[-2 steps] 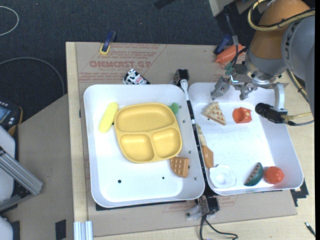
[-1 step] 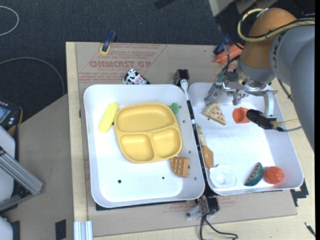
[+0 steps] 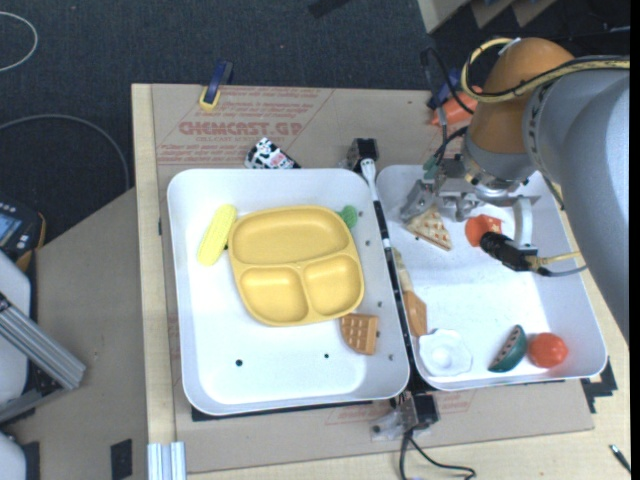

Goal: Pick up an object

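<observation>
Overhead view of the bench with the yellow divided plate [image 3: 295, 265] as landmark, lying in the left bin [image 3: 190, 298]. The gripper [image 3: 440, 206] hangs over the far end of the right bin [image 3: 585, 313], to the right of the plate and beyond the bins' shared wall. Its metal fingers [image 3: 418, 204] are lowered onto a triangular waffle-like wedge [image 3: 433, 231], the likeliest target; whether they are spread, pressed together or pinching it cannot be told from this angle. An orange-red piece [image 3: 483, 228] lies just right of the wedge, partly behind a black fitting. Farther right and nearer the camera sit a watermelon slice [image 3: 508, 349] touching a tomato [image 3: 547, 349], and a small white cup [image 3: 444, 351]. A corn cob [image 3: 215, 234] lies against the plate's left edge; a square waffle [image 3: 360, 332] lies just off its near right corner. Risk: the flat wedge may slide or tip from the closing fingers, or the fingers may close above it and lift nothing.
</observation>
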Robot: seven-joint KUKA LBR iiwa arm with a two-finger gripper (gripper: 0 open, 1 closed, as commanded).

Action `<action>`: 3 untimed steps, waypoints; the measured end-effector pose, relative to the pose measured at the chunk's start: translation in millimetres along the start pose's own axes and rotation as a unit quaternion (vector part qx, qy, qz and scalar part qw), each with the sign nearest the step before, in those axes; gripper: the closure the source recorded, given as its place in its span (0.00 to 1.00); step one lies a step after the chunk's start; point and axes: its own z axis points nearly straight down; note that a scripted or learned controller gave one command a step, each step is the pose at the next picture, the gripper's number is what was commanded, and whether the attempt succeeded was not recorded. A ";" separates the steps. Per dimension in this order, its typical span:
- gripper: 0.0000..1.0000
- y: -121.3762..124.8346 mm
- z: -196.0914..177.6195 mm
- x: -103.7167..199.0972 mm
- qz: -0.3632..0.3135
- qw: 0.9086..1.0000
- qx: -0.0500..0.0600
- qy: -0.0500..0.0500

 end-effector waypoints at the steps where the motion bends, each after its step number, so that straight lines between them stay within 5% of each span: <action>1: 1.00 1.2 -13.2 0.1 0.000 1.000 -0.003 0.000; 3: 1.00 -7.2 -108.8 -8.2 0.001 1.000 -0.006 -0.001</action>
